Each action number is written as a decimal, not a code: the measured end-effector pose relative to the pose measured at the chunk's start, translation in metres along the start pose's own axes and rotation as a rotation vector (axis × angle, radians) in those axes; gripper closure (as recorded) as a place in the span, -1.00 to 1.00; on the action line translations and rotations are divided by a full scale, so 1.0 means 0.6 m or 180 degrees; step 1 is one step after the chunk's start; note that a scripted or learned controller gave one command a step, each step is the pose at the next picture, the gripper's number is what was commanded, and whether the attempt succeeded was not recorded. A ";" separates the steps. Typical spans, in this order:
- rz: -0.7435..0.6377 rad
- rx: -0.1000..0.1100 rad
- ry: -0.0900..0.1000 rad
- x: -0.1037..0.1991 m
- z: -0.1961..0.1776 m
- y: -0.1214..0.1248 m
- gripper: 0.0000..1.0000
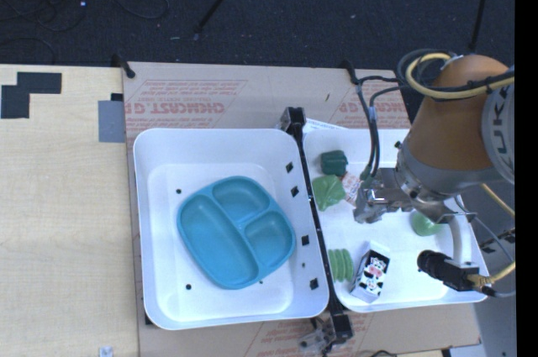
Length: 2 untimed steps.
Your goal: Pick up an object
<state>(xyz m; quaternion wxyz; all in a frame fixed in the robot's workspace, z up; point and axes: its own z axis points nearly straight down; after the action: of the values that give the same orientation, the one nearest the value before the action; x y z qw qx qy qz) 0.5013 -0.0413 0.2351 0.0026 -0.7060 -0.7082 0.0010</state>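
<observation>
1. arm (458, 124), nearest the lens, leans over the right bin (395, 301) on the surface (59, 212).
2. left bin (160, 170) holds a blue tray (235, 231).
3. pincer (370, 204) hangs low mid-bin; cannot tell its state.
4. green lump (329, 191) lies just left of the pincer, the closest pick.
5. dark green block (334, 162) sits beyond it; ridged green piece (340, 264) and carton (371, 274) lie nearer the front.

A blue tray (234, 231) is seen in the left bin (160, 179); green items (329, 191) and the gripper (367, 208) are seen in the right bin (403, 294).
</observation>
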 end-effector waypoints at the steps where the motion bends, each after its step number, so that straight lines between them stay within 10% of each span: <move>1: 0.0005 -0.0002 -0.0003 0.072 -0.005 -0.005 1.00; 2: -0.0002 -0.0003 -0.0003 0.150 -0.009 -0.008 1.00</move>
<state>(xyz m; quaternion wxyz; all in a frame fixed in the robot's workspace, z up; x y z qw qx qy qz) 0.4963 0.0487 0.2408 0.0019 -0.7057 -0.7085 0.0010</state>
